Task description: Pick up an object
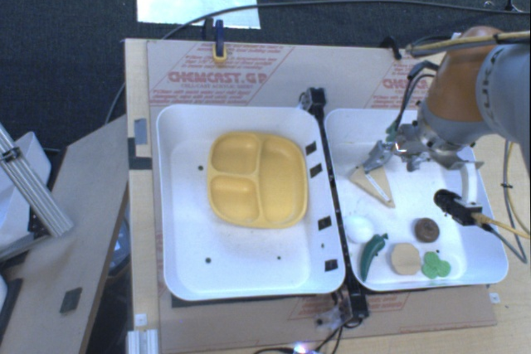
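Below the camera, two shallow white plastic bins sit side by side on the bench. A yellow tray point(255, 178) of smooth moulded plastic, squarish with rounded corners and three compartments, lies flat in the left bin point(178, 261). The right bin point(489, 257) holds small toy foods: a pale tan wedge point(372, 183) with a flat triangular face, a white ball point(359, 228), a glossy green pepper point(372, 251) with a curved body, a round beige biscuit point(406, 259), a dark brown disc point(426, 230) and a lumpy green piece point(436, 266). The metal gripper point(380, 157) hangs over the wedge's upper end, its fingers slightly parted with nothing visibly between them; whether they touch the wedge is unclear.
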You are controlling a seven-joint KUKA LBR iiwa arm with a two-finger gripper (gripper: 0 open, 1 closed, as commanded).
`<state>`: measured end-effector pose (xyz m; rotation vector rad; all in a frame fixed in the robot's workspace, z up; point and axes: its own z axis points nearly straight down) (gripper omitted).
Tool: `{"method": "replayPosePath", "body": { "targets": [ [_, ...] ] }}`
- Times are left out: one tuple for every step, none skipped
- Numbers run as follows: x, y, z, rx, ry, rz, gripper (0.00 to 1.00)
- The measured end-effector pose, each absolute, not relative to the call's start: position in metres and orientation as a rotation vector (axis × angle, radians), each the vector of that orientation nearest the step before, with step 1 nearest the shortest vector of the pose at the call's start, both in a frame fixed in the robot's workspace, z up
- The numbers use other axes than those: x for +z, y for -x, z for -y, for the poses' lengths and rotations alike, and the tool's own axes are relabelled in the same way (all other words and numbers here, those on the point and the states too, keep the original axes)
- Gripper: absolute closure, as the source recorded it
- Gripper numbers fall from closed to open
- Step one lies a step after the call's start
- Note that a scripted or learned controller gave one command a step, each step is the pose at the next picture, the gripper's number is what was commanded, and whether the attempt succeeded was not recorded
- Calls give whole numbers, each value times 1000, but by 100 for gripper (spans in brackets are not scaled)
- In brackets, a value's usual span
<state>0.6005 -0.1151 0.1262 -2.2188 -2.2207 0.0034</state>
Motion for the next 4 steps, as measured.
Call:
{"method": "replayPosePath", "body": {
  "targets": [
    [87, -603, 114, -9, 2222, 2223, 0],
    [103, -607, 116, -18, 2233, 2234, 100],
    [167, -614, 115, -8, 2221, 2232, 100],
    [222, -616, 116, -6, 2220, 2231, 100]
  ]
}}
